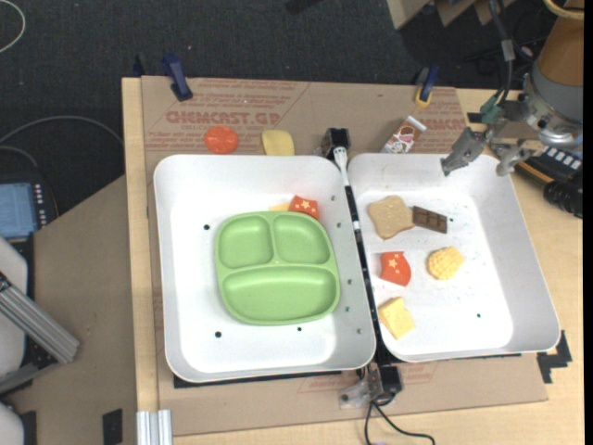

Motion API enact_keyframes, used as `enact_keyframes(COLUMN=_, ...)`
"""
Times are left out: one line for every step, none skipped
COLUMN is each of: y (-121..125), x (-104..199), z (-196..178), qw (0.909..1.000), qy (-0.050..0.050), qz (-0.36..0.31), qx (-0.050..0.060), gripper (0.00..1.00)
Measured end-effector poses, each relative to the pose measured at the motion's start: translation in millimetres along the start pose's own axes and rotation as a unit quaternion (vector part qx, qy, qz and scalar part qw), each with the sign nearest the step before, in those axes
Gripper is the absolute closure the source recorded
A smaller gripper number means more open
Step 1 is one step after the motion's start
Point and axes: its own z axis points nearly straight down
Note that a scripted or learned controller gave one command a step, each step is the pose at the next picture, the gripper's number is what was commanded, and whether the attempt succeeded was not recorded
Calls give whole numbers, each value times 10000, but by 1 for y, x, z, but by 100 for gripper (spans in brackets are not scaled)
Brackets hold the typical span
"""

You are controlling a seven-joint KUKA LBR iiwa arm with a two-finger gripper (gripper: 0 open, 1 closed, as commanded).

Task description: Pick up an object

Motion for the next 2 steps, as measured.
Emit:
enact_keyframes(y=-26, x=-61, z=200, qw=10000, qy=0, qz=26, qx=43, gripper=0)
enact_keyframes(y=-73, x=13, z=192, qw=10000, qy=25, qz=-20, qx=31, gripper=0)
